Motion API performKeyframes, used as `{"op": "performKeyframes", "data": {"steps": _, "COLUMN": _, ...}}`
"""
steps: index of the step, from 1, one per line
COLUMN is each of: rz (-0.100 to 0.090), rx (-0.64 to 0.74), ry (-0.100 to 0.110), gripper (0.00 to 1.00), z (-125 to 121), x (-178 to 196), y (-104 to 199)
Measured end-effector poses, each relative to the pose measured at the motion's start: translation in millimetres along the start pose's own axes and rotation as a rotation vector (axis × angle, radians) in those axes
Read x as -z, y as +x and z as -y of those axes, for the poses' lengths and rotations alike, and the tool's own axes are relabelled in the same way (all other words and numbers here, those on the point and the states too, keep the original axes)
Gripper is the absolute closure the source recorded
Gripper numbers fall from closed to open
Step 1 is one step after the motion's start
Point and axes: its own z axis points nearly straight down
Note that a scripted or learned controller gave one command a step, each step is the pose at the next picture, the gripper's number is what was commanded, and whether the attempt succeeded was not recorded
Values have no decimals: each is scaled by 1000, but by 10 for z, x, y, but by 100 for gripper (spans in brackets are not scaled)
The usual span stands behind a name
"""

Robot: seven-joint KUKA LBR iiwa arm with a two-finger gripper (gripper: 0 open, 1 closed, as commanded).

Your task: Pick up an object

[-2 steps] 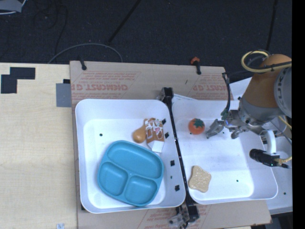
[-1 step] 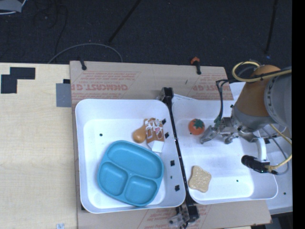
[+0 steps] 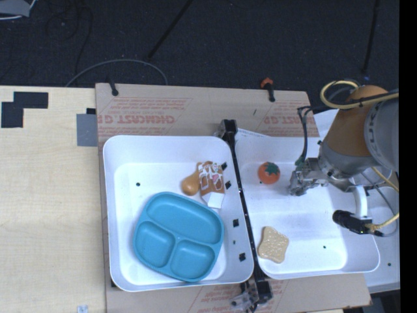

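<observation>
Pincer (image 3: 301, 181) hangs low inside the right bin (image 3: 365, 261), just right of the small tomato (image 3: 268, 172) there and apart from it, nothing gripped; the toast slice (image 3: 273, 244) lies nearer the camera.

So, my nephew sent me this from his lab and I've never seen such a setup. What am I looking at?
It is one camera looking down at a slant on a bench. The grey and orange machine on the right is a robot arm; its end effector hangs over the right bin, close to a toy tomato, with nothing seen in its grip. A toast-shaped piece lies there too. The left bin holds a blue divided tray and small toys.
</observation>
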Motion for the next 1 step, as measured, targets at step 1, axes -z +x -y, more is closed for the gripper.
{"op": "performKeyframes", "data": {"steps": 1, "rz": 2, "rx": 4, "ry": -8, "gripper": 100, "z": -40, "x": 632, "y": -19}}
